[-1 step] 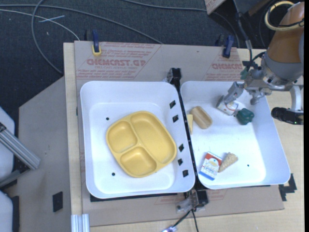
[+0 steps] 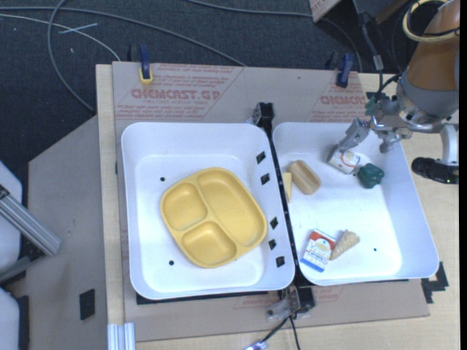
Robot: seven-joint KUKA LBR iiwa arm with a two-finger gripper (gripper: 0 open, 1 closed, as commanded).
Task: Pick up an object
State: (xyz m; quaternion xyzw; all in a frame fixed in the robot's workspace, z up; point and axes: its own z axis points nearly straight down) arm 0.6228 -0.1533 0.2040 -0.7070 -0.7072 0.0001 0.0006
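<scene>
camera view, the single one above the bench, looks down at a slant on two shallow white bins set side by side on a brown board. the left bin point(image 2: 139, 195) holds a yellow divided plate point(image 2: 211, 216) with three compartments, lying flat near the middle and turned a little askew. the right bin point(image 2: 408, 217) holds the loose pieces. a tan rounded block point(image 2: 305, 177) lies near the bin's left wall, toward the far half. a small white item with red marks point(image 2: 346, 161) sits farther right, and a dark green lump point(image 2: 370, 175) lies just beside it on its right. toward the near edge there is a small red, white and blue carton point(image 2: 318, 249), and a tan cone-shaped piece point(image 2: 346, 242) rests against its right side.

the arm comes in from the right, its grey body and orange band showing at the far right corner. the gripper point(image 2: 349, 148) hangs over the far part of the right bin, slanting down and left, its tip directly above the small white item. whether the fingers are spread or closed, and whether they touch that item, i cannot tell from here. two blue clamps point(image 2: 145, 68) pin the board's far edge, and thin cables point(image 2: 73, 28) trail over the dark floor on the far left.
</scene>
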